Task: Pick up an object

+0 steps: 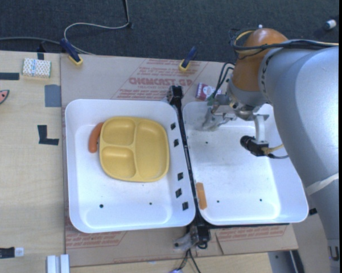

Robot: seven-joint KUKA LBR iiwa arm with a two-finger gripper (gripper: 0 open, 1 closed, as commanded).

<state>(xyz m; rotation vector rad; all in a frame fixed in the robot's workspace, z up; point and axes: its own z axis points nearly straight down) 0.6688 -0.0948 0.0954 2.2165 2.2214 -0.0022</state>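
Across two bins (79,169): one plate (134,148); two carrots (94,138).

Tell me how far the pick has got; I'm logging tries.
Nothing looks picked yet. The claw sits low at the right bin's far-left corner, with no object visibly held. The small orange piece lies at that bin's left wall; the yellow plate remains in the left bin.
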